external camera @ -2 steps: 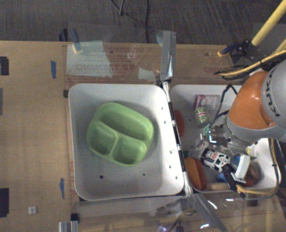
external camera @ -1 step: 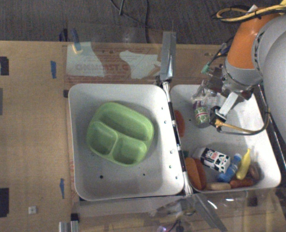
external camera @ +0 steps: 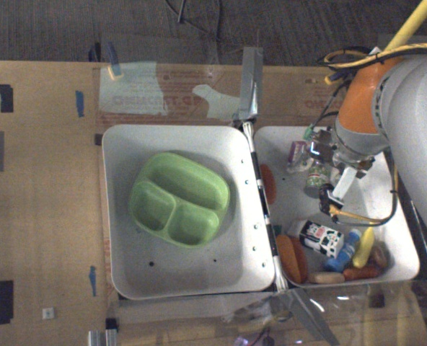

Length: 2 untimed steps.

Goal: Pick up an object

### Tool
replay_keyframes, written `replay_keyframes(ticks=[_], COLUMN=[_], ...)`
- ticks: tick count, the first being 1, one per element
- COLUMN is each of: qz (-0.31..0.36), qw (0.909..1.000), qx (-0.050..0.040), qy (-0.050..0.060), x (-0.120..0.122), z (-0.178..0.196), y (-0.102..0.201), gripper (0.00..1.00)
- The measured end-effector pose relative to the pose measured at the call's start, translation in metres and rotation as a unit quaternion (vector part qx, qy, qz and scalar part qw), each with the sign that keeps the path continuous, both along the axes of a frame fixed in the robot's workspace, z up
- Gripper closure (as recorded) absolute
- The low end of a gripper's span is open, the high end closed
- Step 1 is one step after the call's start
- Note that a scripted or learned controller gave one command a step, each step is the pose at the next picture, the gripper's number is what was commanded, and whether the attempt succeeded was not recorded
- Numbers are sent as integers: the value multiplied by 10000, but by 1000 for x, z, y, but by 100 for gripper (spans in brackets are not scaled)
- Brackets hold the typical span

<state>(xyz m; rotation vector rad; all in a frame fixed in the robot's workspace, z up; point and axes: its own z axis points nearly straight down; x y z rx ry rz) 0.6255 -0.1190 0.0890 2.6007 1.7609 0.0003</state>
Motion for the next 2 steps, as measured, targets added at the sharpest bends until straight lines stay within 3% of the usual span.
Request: replay_keyframes(ticks=[1,2], qz=[22,-1461], qw=[10000,9893], qx=[-4,0], qy=[7,2], x=[1,42], z=[10,96], y=[2,48], gripper=[100,100])
